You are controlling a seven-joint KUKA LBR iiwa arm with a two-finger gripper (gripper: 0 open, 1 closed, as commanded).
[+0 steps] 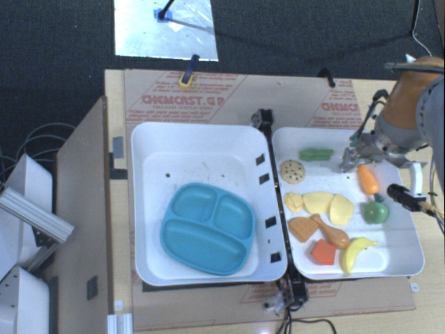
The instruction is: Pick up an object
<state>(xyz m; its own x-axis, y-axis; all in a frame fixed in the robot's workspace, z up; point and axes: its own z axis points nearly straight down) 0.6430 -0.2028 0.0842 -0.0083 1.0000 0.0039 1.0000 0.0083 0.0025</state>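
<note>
Within the right bin (417,259): gripper (350,160), grip state indiscernible, at twelve o'clock; green bean (316,154) at its nine, carrot (368,179) at four, cookie (292,171) at eight, banana (356,251) at six.

Two white bins: one (201,145) far left of the gripper (350,160), one (403,256) beneath it. One blue divided plate (207,228), well left and below. One green bean pod (316,154) just left. One cookie (292,171) left, slightly below. One carrot (368,179) just below-right. One green pepper (375,211), one banana (356,250), one drumstick (329,232), one red block (322,252), all below. Three pale yellow pieces (318,202) below-left.
</note>
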